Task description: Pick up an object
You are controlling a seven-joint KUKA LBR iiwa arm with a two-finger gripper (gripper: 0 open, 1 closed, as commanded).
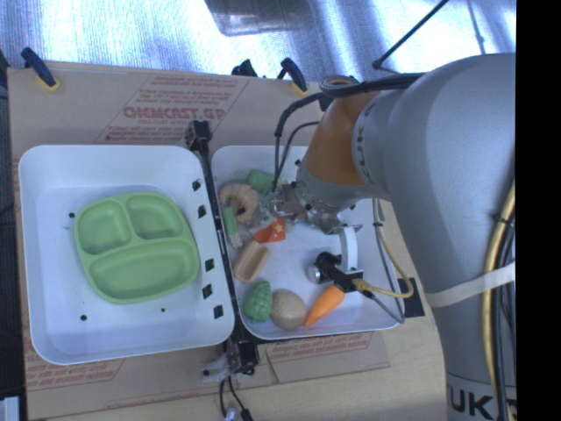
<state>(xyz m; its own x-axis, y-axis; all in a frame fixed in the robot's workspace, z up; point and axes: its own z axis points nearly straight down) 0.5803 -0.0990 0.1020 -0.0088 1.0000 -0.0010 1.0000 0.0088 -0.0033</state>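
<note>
The gripper (282, 210) hangs low inside the right white plastic bin (386, 318), just above a small orange and red toy piece (271, 231); whether it is open or closed, or grasps anything, cannot be told, since the grey arm with its orange band (337, 152) covers it. Using the gripper as landmark: a tan ring-shaped toy doughnut (238, 200) sits just to its left, near the bin's left wall, and a light green toy (259, 181) lies above-left. Below it lies a beige toy bread stick (250, 260), and further down, along the bin's near edge, a green toy broccoli (259, 302), a beige toy potato (287, 309) and an orange toy carrot (325, 305) crowd together. Far left of the gripper, the left white bin (44, 261) holds a green divided plate (136, 246). Both bins rest on a cardboard-covered surface (105, 103).
</note>
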